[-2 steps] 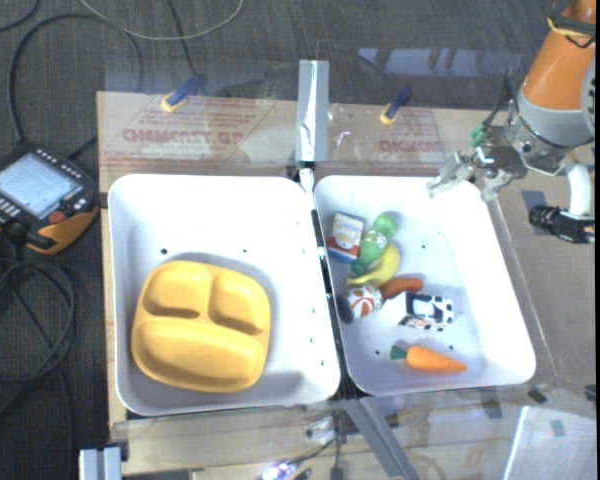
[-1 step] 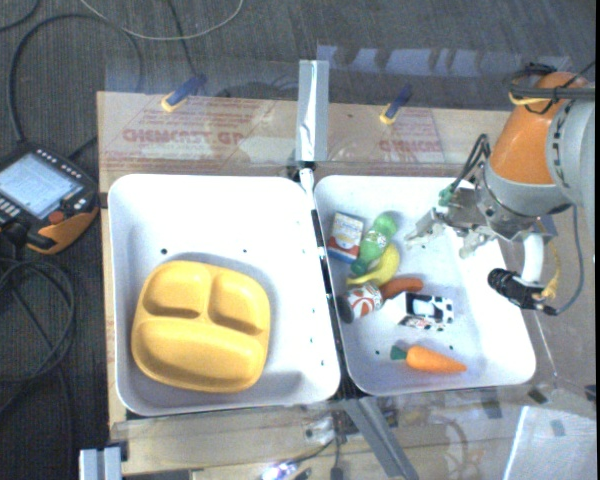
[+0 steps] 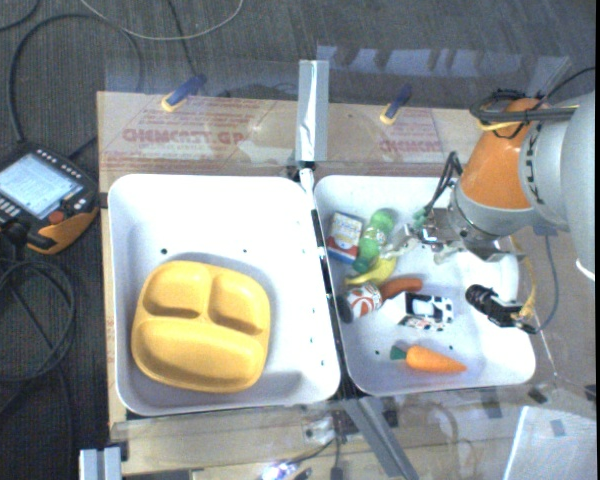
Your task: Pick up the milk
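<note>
Flat in the right bin (image 3: 500,368), the milk (image 3: 426,312) lies roughly left-right; the gripper's (image 3: 427,230) state is unclear.

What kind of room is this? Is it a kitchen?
Probably a robot lab, not a kitchen. A robot arm reaches over two white bins holding toy food like a carrot, and a control pad lies among cables.

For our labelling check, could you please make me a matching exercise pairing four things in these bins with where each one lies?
Things:
1. yellow tray
2. carrot
3. milk carton
4. gripper

Places:
A. right bin, near front edge
B. left bin
C. above right bin's far part, by the green item
D. right bin's middle, just behind the carrot

Pairs: 1-B, 2-A, 3-D, 4-C
</note>
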